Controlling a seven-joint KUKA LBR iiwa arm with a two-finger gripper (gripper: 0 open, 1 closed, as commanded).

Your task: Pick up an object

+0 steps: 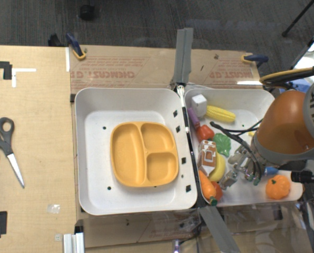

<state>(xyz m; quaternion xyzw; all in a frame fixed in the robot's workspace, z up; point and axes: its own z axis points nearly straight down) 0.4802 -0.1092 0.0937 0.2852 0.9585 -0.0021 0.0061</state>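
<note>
Two white bins (83,157) sit on our counter (30,141) — we see the tool (236,173) low beside a banana (218,167), seemingly touching; its state we cannot tell.

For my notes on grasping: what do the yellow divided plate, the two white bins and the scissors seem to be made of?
The divided plate looks like moulded plastic, matt to slightly glossy: one even yellow-orange colour, rounded walls. The white bins seem thin formed plastic, smooth, with soft highlights on curved corners. The scissors probably have steel blades, pale and reflective, with grey handles, likely plastic; this is not certain from above.
</note>
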